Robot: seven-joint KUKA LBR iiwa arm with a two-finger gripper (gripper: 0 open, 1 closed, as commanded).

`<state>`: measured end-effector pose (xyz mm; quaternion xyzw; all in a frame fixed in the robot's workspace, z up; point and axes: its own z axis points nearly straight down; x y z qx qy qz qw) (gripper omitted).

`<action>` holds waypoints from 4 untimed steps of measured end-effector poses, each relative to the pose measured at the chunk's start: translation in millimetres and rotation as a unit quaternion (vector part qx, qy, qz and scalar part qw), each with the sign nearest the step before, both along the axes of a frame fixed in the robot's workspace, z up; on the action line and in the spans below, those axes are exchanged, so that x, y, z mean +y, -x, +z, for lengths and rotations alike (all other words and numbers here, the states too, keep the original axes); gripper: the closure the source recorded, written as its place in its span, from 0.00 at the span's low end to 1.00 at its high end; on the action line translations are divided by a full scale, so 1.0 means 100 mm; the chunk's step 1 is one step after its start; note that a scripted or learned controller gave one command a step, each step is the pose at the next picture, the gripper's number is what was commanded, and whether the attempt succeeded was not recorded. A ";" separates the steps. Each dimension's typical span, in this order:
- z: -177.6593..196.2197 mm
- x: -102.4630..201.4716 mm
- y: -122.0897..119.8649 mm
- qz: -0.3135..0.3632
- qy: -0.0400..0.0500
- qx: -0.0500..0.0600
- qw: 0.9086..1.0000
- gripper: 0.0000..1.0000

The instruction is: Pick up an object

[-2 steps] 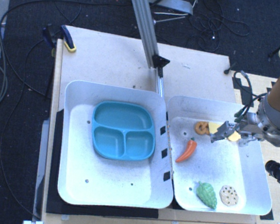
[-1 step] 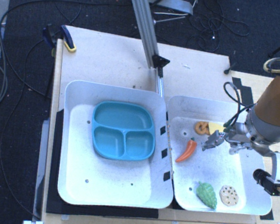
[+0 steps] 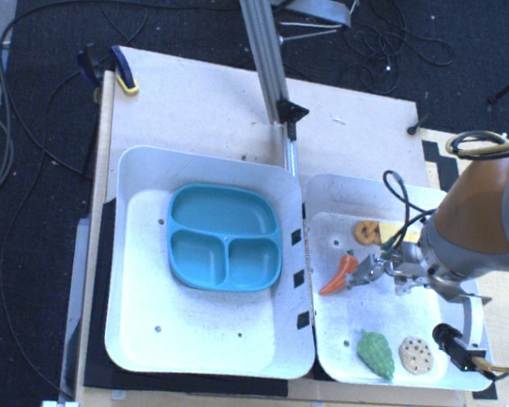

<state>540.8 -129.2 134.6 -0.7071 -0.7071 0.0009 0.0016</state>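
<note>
In the right bin (image 3: 324,246), near its left wall and about mid-depth, the gripper (image 3: 361,273) sits low over the floor, tips pointing toward that wall. Finger state: cannot tell, the tips blur into the wrist hardware. Just beside the tips lies an orange carrot (image 3: 337,275), tilted, narrow end toward the bin's near-left side; contact with the gripper can't be resolved, and it isn't visibly between the fingers.

Toward the far wall of the same bin, a small round brown biscuit (image 3: 365,231) lies next to a yellow piece (image 3: 392,235), the latter partly hidden under the arm's cable. Near the front edge, a green leafy item (image 3: 376,353) lies flat with a speckled cookie (image 3: 416,356) just beside it on the right.

Grey arm (image 3: 488,223) with orange band enters over the right bin's right side, black cable looping above the wrist.

Left bin (image 3: 137,228): a blue three-compartment tray (image 3: 226,238) rests flat, closer to the far wall than the near one. Both bins sit side by side on the light wooden bench (image 3: 203,105).
</note>
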 end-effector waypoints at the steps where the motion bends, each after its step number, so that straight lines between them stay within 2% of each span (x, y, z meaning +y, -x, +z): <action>1: -0.43 0.00 -0.01 0.000 0.001 -0.002 1.000 0.00; 2: -0.29 -0.01 -0.02 -0.001 0.003 -0.006 1.000 1.00; 4: 0.88 -0.14 -0.05 0.001 0.001 -0.004 1.000 1.00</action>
